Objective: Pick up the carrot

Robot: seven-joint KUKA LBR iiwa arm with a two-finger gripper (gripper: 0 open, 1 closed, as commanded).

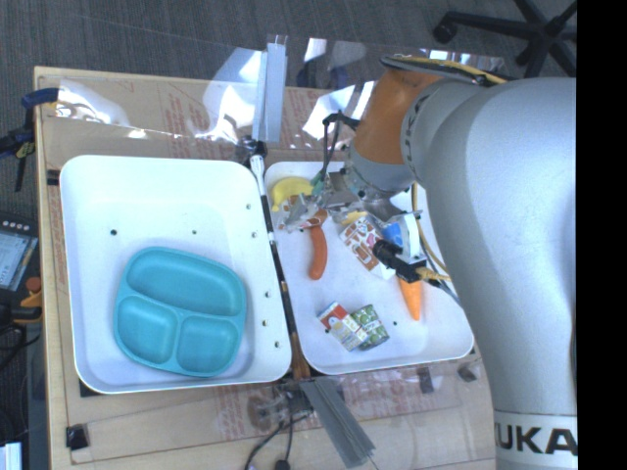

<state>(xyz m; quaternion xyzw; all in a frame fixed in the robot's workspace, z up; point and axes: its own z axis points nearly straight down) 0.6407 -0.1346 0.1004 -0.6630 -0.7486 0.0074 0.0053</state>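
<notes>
1. The carrot (pixel 412 298) is seen in the right bin (pixel 446 346), near its right wall, with its long side running up and down the picture.
2. The gripper (pixel 312 210) is seen near the top left of that bin, well apart from the carrot.
3. Whether it is apart or together cannot be told.
4. The carrot lies down and to the right of it.

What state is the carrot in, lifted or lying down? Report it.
Lying down. The carrot rests flat on the right bin's floor, near its right wall, apart from the gripper.
</notes>
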